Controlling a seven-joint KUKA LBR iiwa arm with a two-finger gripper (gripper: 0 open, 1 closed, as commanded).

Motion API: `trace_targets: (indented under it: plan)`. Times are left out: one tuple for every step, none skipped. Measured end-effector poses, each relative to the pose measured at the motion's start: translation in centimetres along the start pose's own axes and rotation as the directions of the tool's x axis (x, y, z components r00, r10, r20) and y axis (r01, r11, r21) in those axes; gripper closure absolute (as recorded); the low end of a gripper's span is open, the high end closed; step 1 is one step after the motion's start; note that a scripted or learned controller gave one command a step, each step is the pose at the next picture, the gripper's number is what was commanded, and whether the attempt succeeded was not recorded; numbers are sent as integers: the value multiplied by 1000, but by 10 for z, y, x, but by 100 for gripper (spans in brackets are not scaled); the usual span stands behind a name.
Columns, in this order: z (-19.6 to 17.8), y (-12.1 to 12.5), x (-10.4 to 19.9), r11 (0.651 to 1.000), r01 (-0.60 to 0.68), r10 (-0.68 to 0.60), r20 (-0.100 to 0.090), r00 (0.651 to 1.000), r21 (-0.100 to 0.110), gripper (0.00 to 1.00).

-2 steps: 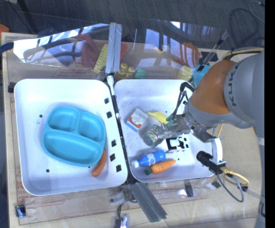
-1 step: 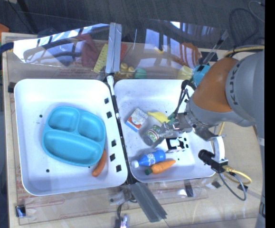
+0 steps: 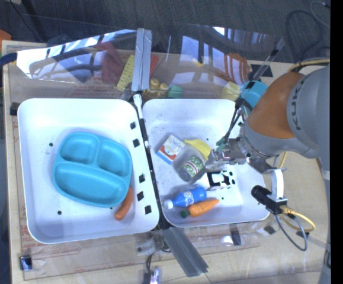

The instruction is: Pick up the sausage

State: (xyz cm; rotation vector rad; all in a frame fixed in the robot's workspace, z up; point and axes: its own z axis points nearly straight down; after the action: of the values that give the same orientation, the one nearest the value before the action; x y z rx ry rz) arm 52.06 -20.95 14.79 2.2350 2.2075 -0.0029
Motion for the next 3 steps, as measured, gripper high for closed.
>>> trace_targets:
  plan:
    - [-9, 1, 0, 1000, 5, -5, 0, 1000, 0, 100]
    - [17, -41, 2, 993, -116, 116, -2, 993, 2, 100]
    - [8, -40, 2, 994, -111, 111, -2, 994, 3, 100]
